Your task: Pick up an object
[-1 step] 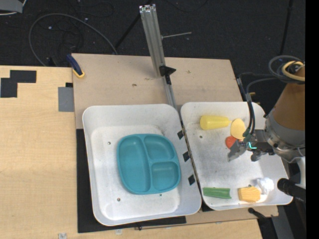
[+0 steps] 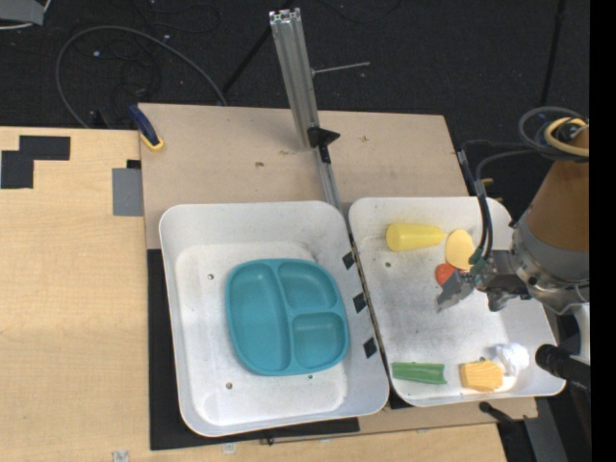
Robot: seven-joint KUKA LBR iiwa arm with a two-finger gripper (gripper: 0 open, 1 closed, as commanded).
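Note:
The right bin [image 2: 414, 335] holds several small items. A yellow cylinder-like piece [image 2: 414, 236] lies near its far side, with a yellow rounded piece [image 2: 460, 248] beside it. Just below that sits a small red-orange item [image 2: 444, 274]. My gripper [image 2: 460, 291] hangs low over the bin's right-middle, right next to the red-orange item and the rounded yellow piece; I cannot tell whether it touches either. Near the front edge lie a green bar [image 2: 419, 372], a yellow ridged piece [image 2: 481, 376] and a white item [image 2: 511, 358].
The left bin [image 2: 192, 373] carries a teal divided plate [image 2: 286, 316]. An aluminium post [image 2: 296, 75] rises behind the bins. Black clips [image 2: 358, 301] sit along the seam between the bins. The arm's grey body [image 2: 563, 229] stands over the right bin's right edge.

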